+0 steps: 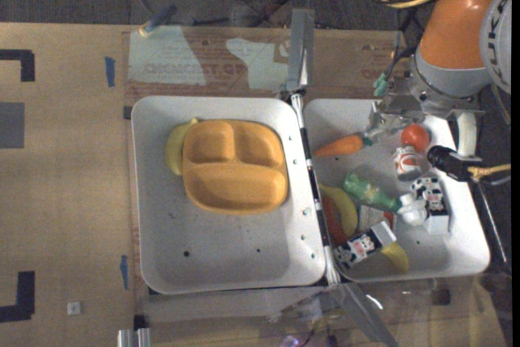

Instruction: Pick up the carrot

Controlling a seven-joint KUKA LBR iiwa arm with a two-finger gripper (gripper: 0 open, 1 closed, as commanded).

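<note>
Two shallow white bins side by side on the table [65, 199]. Left bin [162, 248]: one orange sectioned plate [234, 165], lying toward the far half, partly over a yellow item [175, 149] at its left edge. Right bin [455, 244]: carrot [340, 146], lying near the far left corner, thick end pointing left toward the divider, narrow end toward the claw [379, 128]; red tomato-like ball [415, 136] just right of the carrot; small red-and-white can [406, 162] below it; green bottle [370, 192] lying tilted mid-bin; banana [343, 210] along the left wall; two cow-print cartons, one [363, 244] near the front, one [431, 199] at the right; yellow wedge [396, 257] at the front. Arm: grey with orange band, entering from the right, wrist over the far end of the right bin. Claw: at the carrot's narrow end; whether it is spread or closed, and whether it touches the carrot, I cannot tell.
</note>
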